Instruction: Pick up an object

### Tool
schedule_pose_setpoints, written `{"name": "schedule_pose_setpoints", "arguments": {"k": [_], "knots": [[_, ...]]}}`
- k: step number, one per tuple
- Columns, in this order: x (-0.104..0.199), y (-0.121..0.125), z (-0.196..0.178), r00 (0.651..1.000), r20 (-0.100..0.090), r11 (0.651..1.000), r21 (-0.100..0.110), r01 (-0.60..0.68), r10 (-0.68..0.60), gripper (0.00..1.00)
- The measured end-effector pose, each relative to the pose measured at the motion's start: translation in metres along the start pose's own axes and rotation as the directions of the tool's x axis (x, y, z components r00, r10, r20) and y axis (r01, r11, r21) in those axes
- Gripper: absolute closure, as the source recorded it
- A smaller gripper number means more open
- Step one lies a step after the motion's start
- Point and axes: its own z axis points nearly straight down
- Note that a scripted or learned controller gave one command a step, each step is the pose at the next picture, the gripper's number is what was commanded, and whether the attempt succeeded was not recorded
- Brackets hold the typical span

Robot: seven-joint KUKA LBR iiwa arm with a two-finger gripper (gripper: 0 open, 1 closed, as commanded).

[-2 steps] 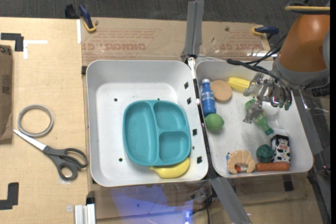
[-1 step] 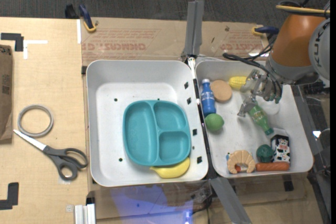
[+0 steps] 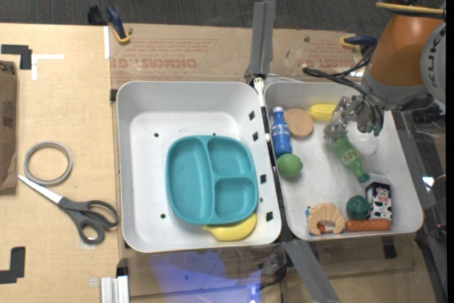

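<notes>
Where glossy bin (image 3: pixel 408 174) curves, tool (image 3: pixel 352 120) meets ribbed green bottle (image 3: pixel 349 155).

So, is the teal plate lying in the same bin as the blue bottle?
No, the teal plate lies in the left bin, while the blue bottle lies in the right bin.

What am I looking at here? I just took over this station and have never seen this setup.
This is one fixed camera looking down at a slant on a bench with two shallow white bins. The grey and orange arm reaches in from the right; its pincer hangs over the right bin, just above a green bottle. I cannot tell whether it grips anything. That bin also holds a blue bottle, a green ball, a corn cob and a croissant. The left bin holds a teal divided plate lying over a banana. Scissors and a tape roll lie outside.
</notes>
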Motion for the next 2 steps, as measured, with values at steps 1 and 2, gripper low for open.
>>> {"name": "schedule_pose_setpoints", "arguments": {"k": [1, 2], "knots": [[0.001, 0.000, 0.000, 1.000, -0.002, 1.000, 0.000, 0.000, 0.000, 0.00], [0.016, -0.026, 0.010, 1.000, -0.004, 1.000, 0.000, 0.006, -0.006, 0.00]]}}
